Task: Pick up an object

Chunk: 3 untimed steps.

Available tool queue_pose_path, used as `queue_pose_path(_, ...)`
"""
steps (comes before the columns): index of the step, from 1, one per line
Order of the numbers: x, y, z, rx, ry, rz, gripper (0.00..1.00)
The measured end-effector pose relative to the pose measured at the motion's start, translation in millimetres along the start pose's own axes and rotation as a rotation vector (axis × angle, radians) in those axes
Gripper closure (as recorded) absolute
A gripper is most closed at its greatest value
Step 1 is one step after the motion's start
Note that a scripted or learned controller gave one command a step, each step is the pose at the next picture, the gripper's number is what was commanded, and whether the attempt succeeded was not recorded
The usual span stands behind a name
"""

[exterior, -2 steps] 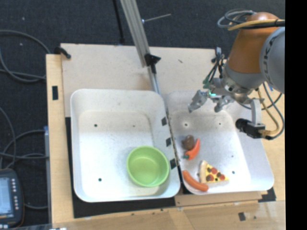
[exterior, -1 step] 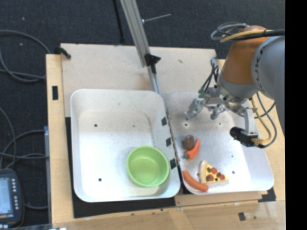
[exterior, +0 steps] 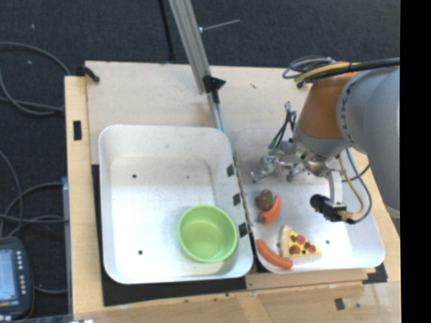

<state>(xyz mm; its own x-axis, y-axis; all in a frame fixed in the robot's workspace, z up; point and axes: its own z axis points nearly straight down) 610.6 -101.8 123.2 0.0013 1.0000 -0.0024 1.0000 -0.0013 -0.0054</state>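
the bench (exterior: pixel 141 93) is the biggest thing, a pale board under everything, and it spreads out on all sides of the gripper. the arm (exterior: pixel 363 106) comes next, fat and grey with an orange band, reaching in from the right and hanging right above the gripper. the left bin (exterior: pixel 135 153) is a wide white tray that lies to the left of the gripper. the right bin (exterior: pixel 363 237) is the white tray straight under the gripper. a long metal pole (exterior: pixel 192 39) leans up and away, off to the upper left of the gripper.

the gripper (exterior: pixel 283 167) is low over the top part of the right bin, and i cannot tell if it is squeezed together or spread apart, because its metal parts are all bunched up.

the green bowl (exterior: pixel 207 233) sits in the left bin, down and to the left of the gripper. the pizza slice (exterior: pixel 297 243) lies in the right bin, well below the gripper. the hot dog (exterior: pixel 273 254) lies just left of the pizza slice, lower still, touching the bin's rim. the carrot (exterior: pixel 271 210) is near, just below the gripper, and it touches the little brown ball (exterior: pixel 265 198), which is the closest toy under the gripper. none of the toys is in the gripper.
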Motion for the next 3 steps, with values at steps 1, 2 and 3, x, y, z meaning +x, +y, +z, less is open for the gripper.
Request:
queue_pose_path(1,-1.9,-0.3,23.6,-0.003,-0.001,0.001,0.00)
queue_pose_path(2,-2.1,1.1,11.0,-0.008,0.002,0.006,1.00)
queue_pose_path(3,-7.7,11.8,-41.7,-0.012,0.002,-0.001,1.00)
